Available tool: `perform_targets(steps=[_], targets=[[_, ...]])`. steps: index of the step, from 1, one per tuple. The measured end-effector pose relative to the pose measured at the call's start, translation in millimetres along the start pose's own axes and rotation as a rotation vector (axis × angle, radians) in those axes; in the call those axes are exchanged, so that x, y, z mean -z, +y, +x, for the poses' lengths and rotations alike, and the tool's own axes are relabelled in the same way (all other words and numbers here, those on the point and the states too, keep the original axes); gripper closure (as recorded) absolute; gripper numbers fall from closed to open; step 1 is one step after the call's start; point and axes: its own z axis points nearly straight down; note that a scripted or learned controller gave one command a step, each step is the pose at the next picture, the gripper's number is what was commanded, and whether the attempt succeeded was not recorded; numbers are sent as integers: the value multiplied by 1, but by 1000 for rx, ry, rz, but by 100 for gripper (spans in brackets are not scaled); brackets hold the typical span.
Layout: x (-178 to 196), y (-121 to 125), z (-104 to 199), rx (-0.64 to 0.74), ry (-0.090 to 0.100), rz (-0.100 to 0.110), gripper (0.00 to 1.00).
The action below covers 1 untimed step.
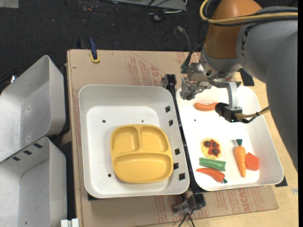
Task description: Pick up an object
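Note:
My gripper (188, 90) hangs over the far left corner of the right bin (251, 131), just left of and above an orange sausage (206, 106) lying on the bin floor. Nothing shows in its grasp. Toward the near side of the same bin lie a small round pizza toy (211, 148), a green bean pod (212, 163), a red chili (211, 174), a carrot (241, 160) and an orange-red chunk (253, 161).
The left bin (94, 126) holds a yellow divided plate (141, 153). A black divider with clips (176, 126) runs between the bins. The grey arm with its orange band (232, 18) looms over the far right. Spare white bins (28, 108) stand at the left.

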Motion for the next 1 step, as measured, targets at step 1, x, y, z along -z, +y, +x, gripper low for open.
perform_targets(steps=[1], targets=[[8, 8, 46, -1, 0, -3, 100]])
